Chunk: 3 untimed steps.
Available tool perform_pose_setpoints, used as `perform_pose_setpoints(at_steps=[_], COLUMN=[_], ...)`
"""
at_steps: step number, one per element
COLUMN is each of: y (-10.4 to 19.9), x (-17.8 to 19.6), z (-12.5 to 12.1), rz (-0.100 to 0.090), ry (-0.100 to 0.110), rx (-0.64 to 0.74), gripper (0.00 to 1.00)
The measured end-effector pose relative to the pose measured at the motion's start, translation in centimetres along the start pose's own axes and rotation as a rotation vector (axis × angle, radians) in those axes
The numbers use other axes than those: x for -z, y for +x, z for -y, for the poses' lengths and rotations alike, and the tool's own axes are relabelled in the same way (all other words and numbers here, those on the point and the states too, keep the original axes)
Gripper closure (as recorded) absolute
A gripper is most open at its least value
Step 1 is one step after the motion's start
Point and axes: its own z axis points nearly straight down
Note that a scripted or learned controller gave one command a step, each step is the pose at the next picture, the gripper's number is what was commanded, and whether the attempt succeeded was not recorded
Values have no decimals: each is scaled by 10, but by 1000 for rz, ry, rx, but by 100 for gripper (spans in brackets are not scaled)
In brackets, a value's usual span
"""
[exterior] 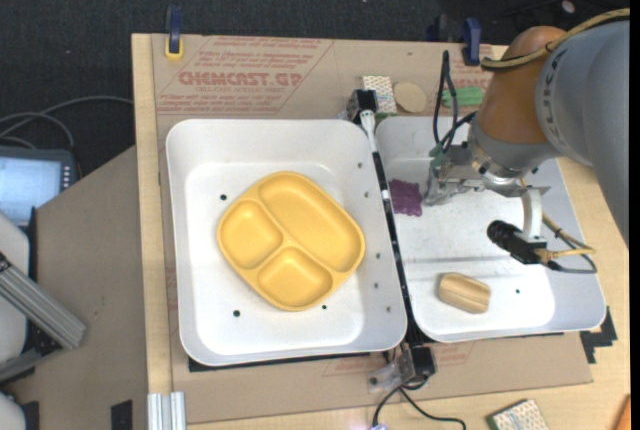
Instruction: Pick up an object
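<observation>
A yellow divided plate [290,238] lies in the left bin [190,178]. In the right bin [575,303], a small purple object [405,197] sits against the left wall, and a tan rounded block [464,292] lies near the front. My gripper [440,186] hangs low over the right bin's back part, just right of the purple object. I see nothing held in it. The grey arm with its orange band [515,98] comes in from the right and hides the bin's back right corner.
The bins stand side by side on a bench covered with brown cardboard [250,78]. A round tan disc [409,97] and a small patterned tag [376,86] lie on the cardboard behind the right bin. Blue clamps [175,28] grip the board's back edge.
</observation>
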Motion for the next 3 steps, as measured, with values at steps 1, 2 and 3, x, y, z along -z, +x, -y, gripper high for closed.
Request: perform_pose_setpoints(at_steps=[1,2,3], y=[10,-22,-20], x=[108,-5,1], z=[-66,-60,-62], rz=[4,1,2], ry=[-19,3,-5], rx=[4,-2,1], gripper=[100,100,0])
